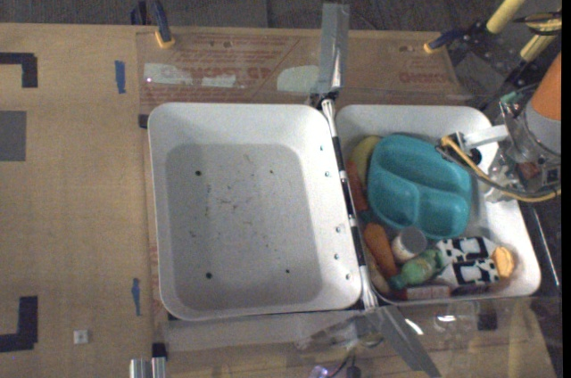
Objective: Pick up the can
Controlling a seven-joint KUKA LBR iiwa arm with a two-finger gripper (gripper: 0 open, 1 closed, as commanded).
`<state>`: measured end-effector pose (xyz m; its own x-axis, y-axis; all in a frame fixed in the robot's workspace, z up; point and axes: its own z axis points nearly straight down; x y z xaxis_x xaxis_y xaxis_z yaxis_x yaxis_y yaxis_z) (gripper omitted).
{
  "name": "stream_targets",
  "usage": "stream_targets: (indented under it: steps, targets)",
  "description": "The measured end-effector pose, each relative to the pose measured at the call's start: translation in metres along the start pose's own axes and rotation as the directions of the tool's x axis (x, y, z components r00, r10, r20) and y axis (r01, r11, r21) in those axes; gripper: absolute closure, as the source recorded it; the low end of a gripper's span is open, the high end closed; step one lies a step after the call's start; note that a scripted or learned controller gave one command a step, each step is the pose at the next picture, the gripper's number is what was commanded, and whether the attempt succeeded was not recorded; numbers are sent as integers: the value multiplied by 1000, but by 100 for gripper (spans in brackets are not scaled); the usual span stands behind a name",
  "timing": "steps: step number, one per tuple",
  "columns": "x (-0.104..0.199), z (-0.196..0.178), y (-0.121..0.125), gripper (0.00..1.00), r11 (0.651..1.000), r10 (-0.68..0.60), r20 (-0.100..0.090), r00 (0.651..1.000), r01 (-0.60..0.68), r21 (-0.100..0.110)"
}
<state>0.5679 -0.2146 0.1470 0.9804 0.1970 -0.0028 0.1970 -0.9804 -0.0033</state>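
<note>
The can (411, 242) sits in the right bin (528, 276), standing on end with its pale round top facing up, toward that bin's near edge and roughly midway across it. It's wedged in tight company: the teal divided tray (419, 184) lies just behind it, its near rim touching or overlapping the can's top edge, hard to call which. To the can's left, an orange carrot (379, 247) runs along the bin's left wall, and behind that a yellow banana-like shape (362, 155) peeks out from under the tray. Just in front of the can there's a green bottle (417, 267) lying on its side, and to the right a black-and-white patterned carton (471, 260), with a small orange piece (504, 260) beside it at the bin's near right corner.

The tool (522, 162) hangs at the right bin's right edge, toward the far corner, well apart from the can, with the tray between them. Cables and grey housing crowd it, so whether it's apart or together, I cannot tell. The orange band (549, 91) of the arm shows just above it.

The left bin (169, 127) lies alongside on the surface (71, 189), its floor speckled with small dark flecks.
</note>
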Motion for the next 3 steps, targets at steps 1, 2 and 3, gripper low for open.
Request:
stream_targets:
  steps: [1,2,3]
  targets:
    - [35,-71,15,100,1000,-4,-2,1000,4,-2]
    - [33,-90,-33,100,984,-177,0,984,177,1]
    - [-34,-44,-25,100,994,-109,0,994,109,0]
